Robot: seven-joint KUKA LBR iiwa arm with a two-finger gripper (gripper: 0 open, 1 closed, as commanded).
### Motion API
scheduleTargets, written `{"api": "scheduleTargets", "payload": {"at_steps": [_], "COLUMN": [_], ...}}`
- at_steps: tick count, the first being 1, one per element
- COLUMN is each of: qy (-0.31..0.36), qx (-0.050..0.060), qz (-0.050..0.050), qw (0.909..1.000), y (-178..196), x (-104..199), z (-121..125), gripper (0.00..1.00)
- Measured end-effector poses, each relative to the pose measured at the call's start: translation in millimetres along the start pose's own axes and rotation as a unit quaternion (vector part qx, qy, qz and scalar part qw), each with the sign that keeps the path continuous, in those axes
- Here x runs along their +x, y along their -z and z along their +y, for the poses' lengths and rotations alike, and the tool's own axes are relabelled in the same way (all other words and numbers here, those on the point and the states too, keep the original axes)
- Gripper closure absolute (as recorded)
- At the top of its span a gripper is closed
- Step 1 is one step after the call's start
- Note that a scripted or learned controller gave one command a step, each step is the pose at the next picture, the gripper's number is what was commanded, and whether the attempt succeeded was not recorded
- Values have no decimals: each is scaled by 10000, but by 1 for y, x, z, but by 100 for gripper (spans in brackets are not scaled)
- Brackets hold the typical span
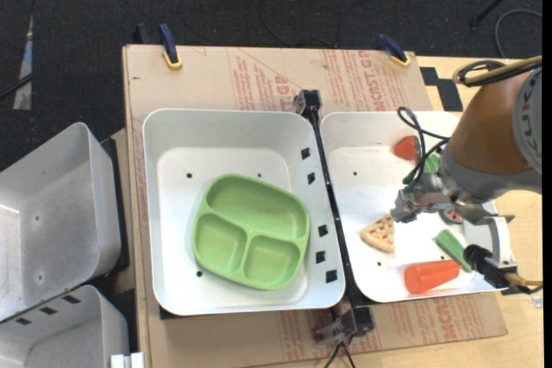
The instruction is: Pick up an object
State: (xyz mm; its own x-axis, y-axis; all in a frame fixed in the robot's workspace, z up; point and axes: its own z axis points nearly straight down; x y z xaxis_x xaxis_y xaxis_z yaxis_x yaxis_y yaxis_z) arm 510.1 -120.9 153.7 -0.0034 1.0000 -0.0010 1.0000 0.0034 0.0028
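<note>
In the right bin [362, 134] lie a pizza slice toy [379, 234], an orange-red carrot-like piece [432, 276], a green piece [449, 244] and a small red object [405, 147] near the far wall. My gripper [408, 209] hangs low over the right bin, just right of and above the pizza slice. The arm's wrist hides its fingers, and I see nothing held between them.
The left bin [172, 134] holds a green divided plate [251, 231]. A black divider runs between the two bins. Grey tubs [47, 211] stand off the bench at the left. Clamps and cables sit at the bench's far edge.
</note>
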Motion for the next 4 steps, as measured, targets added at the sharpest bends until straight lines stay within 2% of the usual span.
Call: {"api": "scheduleTargets", "payload": {"at_steps": [2,3,4], "qy": [7,20,21], "qx": [-19,19,12], "qz": [-3,11,8], "qw": [10000,10000,10000], "y": [114,100,96], "x": [13,60,123], "z": [11,15,25], "gripper": [100,100,100]}}
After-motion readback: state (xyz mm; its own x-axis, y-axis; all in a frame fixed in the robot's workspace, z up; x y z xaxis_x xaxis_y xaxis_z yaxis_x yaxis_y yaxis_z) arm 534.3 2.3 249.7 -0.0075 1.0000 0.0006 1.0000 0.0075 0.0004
